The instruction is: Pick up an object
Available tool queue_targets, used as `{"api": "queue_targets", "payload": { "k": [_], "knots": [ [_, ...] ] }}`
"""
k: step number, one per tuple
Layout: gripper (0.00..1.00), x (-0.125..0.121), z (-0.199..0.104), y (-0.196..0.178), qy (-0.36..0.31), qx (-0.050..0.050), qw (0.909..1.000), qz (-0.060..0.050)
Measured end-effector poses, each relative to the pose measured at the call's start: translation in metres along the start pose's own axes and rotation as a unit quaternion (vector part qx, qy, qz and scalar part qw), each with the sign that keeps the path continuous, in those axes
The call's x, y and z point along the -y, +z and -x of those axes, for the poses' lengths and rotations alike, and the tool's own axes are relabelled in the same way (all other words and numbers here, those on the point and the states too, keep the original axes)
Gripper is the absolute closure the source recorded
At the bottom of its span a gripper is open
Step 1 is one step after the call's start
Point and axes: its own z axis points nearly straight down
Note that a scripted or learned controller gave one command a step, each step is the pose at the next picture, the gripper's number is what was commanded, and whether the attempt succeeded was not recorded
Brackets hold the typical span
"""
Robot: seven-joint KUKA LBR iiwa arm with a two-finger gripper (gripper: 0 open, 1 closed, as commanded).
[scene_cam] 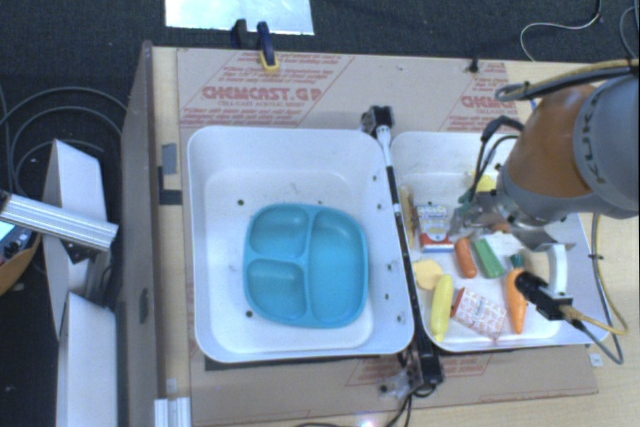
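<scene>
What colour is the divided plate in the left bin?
Light blue; the divided plate shows clearly in the camera view.

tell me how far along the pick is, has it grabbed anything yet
Done: the arm is over the right bin. In hand: nothing that I can see; the wrist hides the gripper. Left: the grasp and lift. The orange carrot, green block and yellow banana all lie in the bin.
</scene>
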Motion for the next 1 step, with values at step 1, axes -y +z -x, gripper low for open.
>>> {"api": "queue_targets", "payload": {
  "k": [1],
  "knots": [
    [1.0, -0.0087, -0.0562, -0.1301, -0.004, -0.002, 1.0, -0.004]
  ]
}}
